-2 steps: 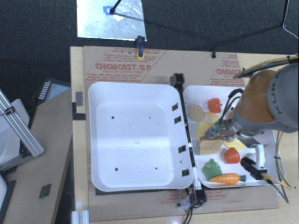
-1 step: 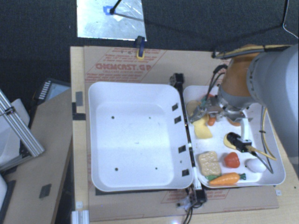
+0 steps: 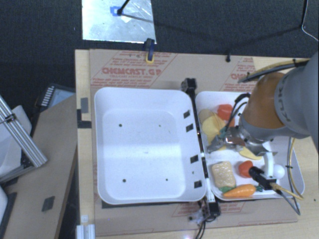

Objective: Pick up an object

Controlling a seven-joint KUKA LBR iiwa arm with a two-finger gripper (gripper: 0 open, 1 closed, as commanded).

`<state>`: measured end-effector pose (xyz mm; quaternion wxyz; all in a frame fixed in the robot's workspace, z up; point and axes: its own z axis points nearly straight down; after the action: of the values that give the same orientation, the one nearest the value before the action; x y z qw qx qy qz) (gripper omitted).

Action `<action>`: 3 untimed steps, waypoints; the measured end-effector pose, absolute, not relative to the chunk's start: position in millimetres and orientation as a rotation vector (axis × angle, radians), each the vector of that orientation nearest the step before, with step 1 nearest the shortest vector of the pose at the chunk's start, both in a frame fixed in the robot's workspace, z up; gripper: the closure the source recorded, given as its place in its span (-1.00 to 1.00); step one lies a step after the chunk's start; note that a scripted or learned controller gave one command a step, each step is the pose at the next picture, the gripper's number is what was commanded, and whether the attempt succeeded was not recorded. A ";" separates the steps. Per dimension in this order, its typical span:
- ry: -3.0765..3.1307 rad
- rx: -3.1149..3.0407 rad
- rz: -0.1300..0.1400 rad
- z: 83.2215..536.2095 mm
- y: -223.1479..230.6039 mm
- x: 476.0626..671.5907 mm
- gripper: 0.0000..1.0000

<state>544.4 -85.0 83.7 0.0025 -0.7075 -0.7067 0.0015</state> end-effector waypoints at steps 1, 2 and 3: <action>-2.227 -2.216 -0.001 85.2 -93.3 634.7 -1.00; -2.214 -2.223 0.006 83.8 -123.8 556.2 -1.00; -2.220 -2.216 0.002 83.7 -93.1 523.8 -1.00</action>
<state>523.8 -93.1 83.7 0.0023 -0.7065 -0.7077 0.0005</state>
